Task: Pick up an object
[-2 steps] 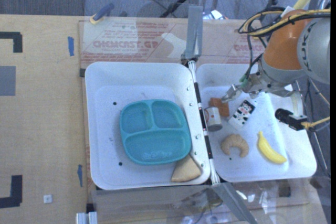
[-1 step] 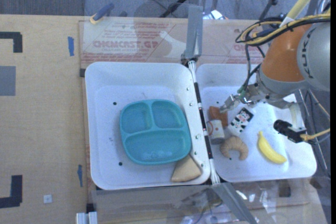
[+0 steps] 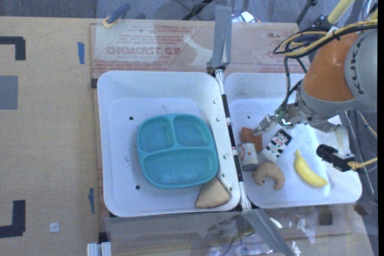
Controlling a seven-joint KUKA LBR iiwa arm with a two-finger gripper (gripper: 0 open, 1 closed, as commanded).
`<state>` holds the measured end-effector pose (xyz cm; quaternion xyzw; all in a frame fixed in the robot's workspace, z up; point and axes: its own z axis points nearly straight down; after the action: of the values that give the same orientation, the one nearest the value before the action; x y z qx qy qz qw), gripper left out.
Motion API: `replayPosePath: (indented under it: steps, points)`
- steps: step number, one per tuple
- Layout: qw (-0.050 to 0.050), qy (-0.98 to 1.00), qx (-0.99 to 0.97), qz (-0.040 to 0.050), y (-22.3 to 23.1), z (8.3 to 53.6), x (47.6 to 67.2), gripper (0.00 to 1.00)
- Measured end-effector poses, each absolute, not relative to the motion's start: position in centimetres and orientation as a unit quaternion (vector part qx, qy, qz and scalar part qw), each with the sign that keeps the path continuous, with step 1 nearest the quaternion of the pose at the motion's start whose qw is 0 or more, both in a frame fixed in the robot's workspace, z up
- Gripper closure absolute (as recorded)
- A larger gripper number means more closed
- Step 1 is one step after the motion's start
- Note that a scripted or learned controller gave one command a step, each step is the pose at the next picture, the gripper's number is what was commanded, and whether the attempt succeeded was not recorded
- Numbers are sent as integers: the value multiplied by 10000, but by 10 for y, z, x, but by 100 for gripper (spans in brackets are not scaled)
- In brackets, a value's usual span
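Here, the grey arm with its glossy orange band reaches in from the right and hangs over the right bin (image 3: 354,189), its claw (image 3: 273,126) low above the white floor; whether that claw is open or shut cannot be told, since the metal parts blur together. Just below the claw, nearly touching it, lies a small white box (image 3: 277,144) with dark markings, its long axis running diagonally from lower left to upper right. Left of the claw sits a brown, blocky lump (image 3: 251,136), and just beneath that a short grey-and-white can (image 3: 247,155) lies near the divider. Further below the claw rests a tan croissant (image 3: 269,174), curved and matte, its horns pointing down. To the claw's lower right lies a smooth yellow banana (image 3: 309,169), its long axis slanting from upper left to lower right, stem end toward the claw. Well to the left of the claw, the left bin (image 3: 114,99), also shallow, white plastic with rounded corners, holds a teal divided plate (image 3: 177,150) with three compartments, and a beige wedge (image 3: 212,195) shaped like a slice of bread touches the plate's lower right edge.
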<state>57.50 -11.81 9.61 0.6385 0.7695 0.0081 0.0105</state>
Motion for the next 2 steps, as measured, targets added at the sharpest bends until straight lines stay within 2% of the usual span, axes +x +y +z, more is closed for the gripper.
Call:
replayPosePath:
  steps: [1,2]
  points:
    - [108,7716,6360,67,-108,95,556,0]
    - [112,7948,6067,73,-102,95,527,0]
